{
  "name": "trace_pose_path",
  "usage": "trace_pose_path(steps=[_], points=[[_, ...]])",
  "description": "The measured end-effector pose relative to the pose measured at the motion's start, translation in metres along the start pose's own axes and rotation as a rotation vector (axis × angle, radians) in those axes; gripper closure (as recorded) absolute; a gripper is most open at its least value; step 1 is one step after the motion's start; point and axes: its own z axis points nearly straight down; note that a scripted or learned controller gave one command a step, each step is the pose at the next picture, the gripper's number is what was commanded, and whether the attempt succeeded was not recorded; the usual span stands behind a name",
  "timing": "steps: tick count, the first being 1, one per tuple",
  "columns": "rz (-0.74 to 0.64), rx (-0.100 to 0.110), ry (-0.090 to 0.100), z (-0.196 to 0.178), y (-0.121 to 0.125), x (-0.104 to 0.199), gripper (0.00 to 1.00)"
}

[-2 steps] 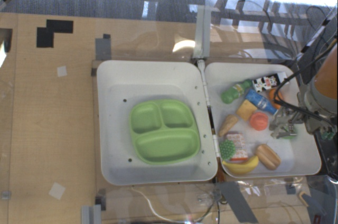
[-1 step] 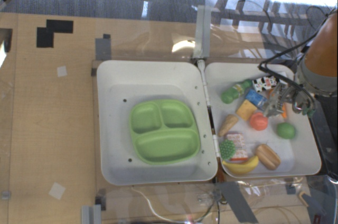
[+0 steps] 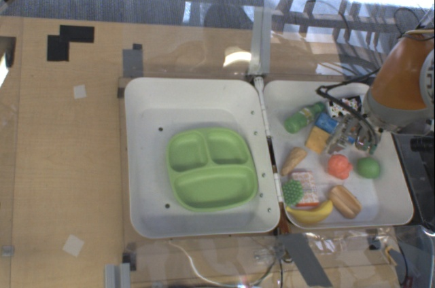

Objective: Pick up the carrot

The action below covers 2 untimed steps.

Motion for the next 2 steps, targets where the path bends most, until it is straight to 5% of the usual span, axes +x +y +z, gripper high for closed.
trace_pose_path(steps=[1,2], points=[[0.07,-0.004,-0.009,-0.108,0.041,-0.036,0.0],[0.033,0.003,0.008,-0.017,-0.008,-0.06,0.0]])
